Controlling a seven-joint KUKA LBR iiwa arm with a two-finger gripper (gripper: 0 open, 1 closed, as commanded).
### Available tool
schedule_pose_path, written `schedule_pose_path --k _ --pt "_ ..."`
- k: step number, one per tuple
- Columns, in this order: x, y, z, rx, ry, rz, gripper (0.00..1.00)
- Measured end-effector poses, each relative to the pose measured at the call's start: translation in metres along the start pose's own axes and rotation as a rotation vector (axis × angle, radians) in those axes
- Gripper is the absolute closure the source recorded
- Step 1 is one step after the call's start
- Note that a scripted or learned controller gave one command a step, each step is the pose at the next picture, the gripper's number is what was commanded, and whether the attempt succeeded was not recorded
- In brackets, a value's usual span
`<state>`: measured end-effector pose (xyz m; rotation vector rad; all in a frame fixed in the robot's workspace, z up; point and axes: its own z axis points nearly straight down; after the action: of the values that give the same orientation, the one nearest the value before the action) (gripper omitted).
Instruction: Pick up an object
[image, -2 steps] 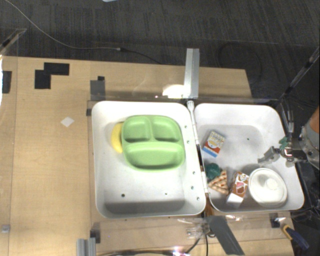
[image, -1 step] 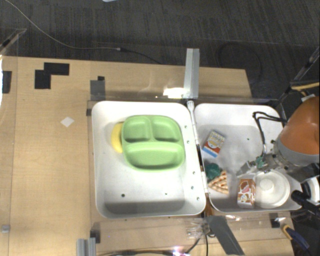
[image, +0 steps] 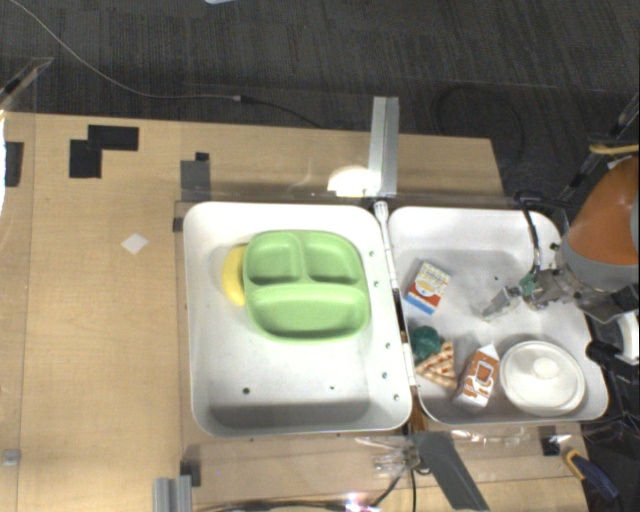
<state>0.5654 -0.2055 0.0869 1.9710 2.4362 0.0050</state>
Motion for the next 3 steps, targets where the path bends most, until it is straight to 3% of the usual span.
schedule_pose_path --k 1,2,3 --pt "0.008 0.025 -0.012 0.002 0.002 -0.042 0.0" --pt "-0.017 0.082 -0.081 0.001 0.0 0.164 0.0" --pt "-0.017 0.082 -0.081 0.001 0.0 0.163 0.0"
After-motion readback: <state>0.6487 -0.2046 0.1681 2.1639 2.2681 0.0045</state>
